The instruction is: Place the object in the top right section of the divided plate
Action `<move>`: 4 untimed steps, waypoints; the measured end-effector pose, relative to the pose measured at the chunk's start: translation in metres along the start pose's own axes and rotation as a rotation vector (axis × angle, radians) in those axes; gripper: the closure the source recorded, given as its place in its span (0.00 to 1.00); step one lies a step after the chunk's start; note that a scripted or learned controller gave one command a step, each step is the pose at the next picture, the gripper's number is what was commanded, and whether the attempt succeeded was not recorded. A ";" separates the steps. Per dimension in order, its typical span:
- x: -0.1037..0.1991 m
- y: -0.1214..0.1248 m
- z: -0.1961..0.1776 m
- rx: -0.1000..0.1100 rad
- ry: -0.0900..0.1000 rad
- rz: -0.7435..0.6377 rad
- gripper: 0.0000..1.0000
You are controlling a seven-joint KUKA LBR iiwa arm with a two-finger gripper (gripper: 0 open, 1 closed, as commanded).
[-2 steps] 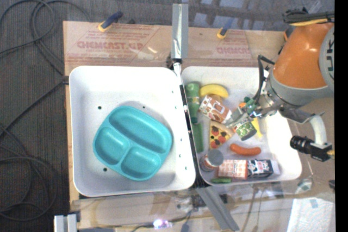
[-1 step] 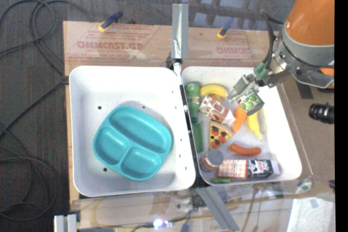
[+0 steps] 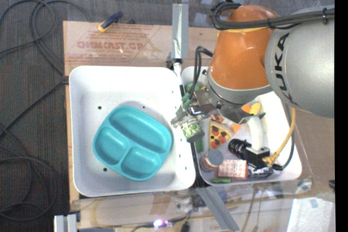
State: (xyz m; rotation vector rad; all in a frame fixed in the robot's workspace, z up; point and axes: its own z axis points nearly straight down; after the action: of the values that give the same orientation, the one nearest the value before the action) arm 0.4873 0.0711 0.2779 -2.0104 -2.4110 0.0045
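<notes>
The teal divided plate (image 3: 133, 141) lies in the left white bin (image 3: 87, 89), tilted, with one long section and two smaller ones. My gripper (image 3: 188, 117) hangs over the wall between the two bins, under the orange and grey wrist. A small green patterned object (image 3: 191, 130) sits right at the gripper's tip, over the left edge of the right bin (image 3: 291, 168). The arm's bulk hides whether the gripper has hold of it.
In the right bin lie a pizza-slice toy (image 3: 218, 134), a grey disc (image 3: 213, 159), a red and white box (image 3: 234, 169), a white cylinder (image 3: 255, 127), an orange piece (image 3: 251, 108) and a green stick (image 3: 222, 180). A blue and yellow tool (image 3: 110, 20) rests on the cardboard behind the left bin.
</notes>
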 end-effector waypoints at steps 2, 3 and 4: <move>0.109 0.018 0.147 -0.011 0.001 -0.347 1.00; 0.091 0.027 0.154 -0.064 0.019 -0.224 1.00; 0.073 0.027 0.155 -0.081 0.024 -0.308 1.00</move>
State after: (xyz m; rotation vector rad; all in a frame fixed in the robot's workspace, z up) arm 0.5005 0.1478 0.1229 -1.6327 -2.7168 -0.1188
